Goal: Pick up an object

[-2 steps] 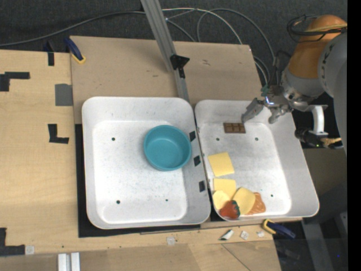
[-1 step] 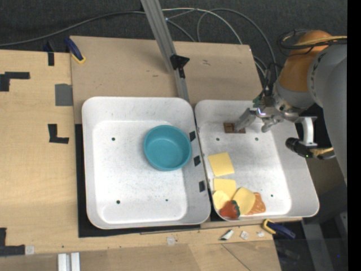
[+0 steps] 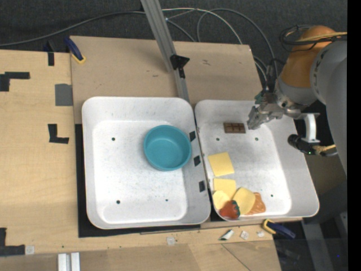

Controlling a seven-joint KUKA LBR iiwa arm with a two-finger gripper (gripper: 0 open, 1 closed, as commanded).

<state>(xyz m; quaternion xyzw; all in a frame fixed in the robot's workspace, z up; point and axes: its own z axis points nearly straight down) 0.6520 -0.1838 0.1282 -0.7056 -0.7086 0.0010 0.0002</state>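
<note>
My gripper (image 3: 255,119) hangs over the far right part of the right bin (image 3: 293,176), just right of a small brown block (image 3: 234,127) that lies on the bin floor. Nothing shows between the fingers. A yellow square block (image 3: 221,164) lies at the bin's left side. Below it sit another yellow piece (image 3: 224,186), a yellow-orange round piece (image 3: 247,199) and a red item (image 3: 229,209), bunched in the near left corner. A blue bowl (image 3: 166,147) stands in the left bin (image 3: 107,191).
A grey metal pole (image 3: 163,38) slants down from the top to the gap between the bins. Cables (image 3: 225,21) run across the dark floor behind the bench. A blue and yellow clip (image 3: 75,49) sits on the wooden board at the far left.
</note>
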